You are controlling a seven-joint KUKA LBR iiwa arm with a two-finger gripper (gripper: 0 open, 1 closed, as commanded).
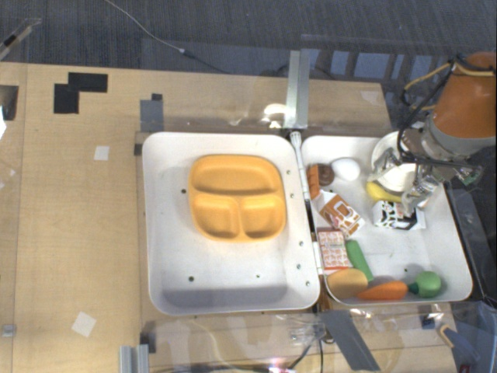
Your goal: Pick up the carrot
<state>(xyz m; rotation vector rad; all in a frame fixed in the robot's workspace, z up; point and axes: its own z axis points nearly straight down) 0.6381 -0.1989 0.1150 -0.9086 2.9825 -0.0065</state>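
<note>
Dark ribbed carpet beyond the bench. Bench (70, 231): pale wood-grain board, smooth, with black square patches at its far left corner and a metal upright at mid far edge.

Left bin (167, 286): shallow white plastic, rounded corners, small dark holes in the floor. In its centre, toward the far edge, sits a tray (237, 196): glossy yellow-orange plastic, rounded rectangle, one long compartment and two smaller ones.

Right bin (446, 243): same white plastic, crowded.

Arm (470, 99): orange band, grey wrist below it, over the right bin's far right corner. Gripper (418, 193) hangs low near a white bowl-like shape (388, 158); cannot tell whether the claw is open or closed, and nothing is seen in it.

Carrot (382, 291): smooth orange taper, lying flat along the right bin's near edge, well apart from the gripper. It lies between a tan bun-shaped lump (348, 280) and a round green piece (425, 284), touching or nearly touching both.

Green cylinder (359, 258): matte, slanted, just beyond the bun.

Along the left edge: a flat card (331, 247) with a red-and-white grid print, an orange-and-white packet (342, 213), and a reddish-brown sausage shape (314, 182). The print on both is too small to read.

Yellow banana (380, 191) near the gripper; black-and-white piece (396, 217) just beside it.

White egg (346, 169), smooth, near the far edge.
</note>
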